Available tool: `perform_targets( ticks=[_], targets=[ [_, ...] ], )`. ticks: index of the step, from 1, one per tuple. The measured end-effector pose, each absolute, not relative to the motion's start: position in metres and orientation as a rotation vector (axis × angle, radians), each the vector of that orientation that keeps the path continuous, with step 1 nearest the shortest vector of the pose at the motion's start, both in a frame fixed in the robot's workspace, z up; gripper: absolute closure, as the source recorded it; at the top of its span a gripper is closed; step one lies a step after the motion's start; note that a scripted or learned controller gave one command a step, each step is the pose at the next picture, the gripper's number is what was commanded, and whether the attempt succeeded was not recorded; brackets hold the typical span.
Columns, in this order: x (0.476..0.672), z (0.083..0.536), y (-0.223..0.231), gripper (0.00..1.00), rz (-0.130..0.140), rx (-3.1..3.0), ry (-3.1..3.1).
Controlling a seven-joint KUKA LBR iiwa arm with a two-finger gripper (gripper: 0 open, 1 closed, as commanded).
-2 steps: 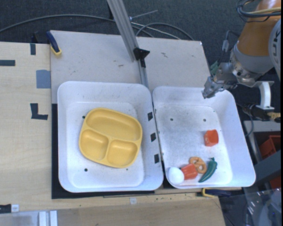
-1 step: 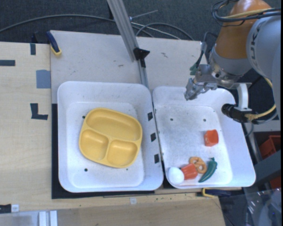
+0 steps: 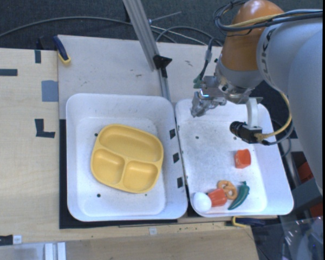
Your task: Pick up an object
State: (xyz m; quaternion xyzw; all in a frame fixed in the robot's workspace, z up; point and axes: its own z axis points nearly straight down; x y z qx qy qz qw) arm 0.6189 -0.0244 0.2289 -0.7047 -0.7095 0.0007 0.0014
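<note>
Poised over the bare far corner of the right bin (image 3: 190,161), end effector (image 3: 199,107) carrying nothing, finger spread impossible to tell, well apart from the orange block (image 3: 242,158) and the toy-food cluster (image 3: 223,194) near the front rim.

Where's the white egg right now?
The white egg lies in the right bin, at its near left corner, touching the red piece beside it, with the pretzel and the green pepper just beyond.

no readable text, labels, brands or numbers on anything
</note>
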Motion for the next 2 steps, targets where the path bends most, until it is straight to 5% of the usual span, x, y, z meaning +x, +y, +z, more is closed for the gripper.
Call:
perform_targets(
  ticks=[1,2],
  targets=[
    [0.627,0.225,0.035,1.0,0.0,-2.211,-2.229],
    [0.615,0.233,0.09,1.0,0.0,-2.211,-2.228]
  ],
)
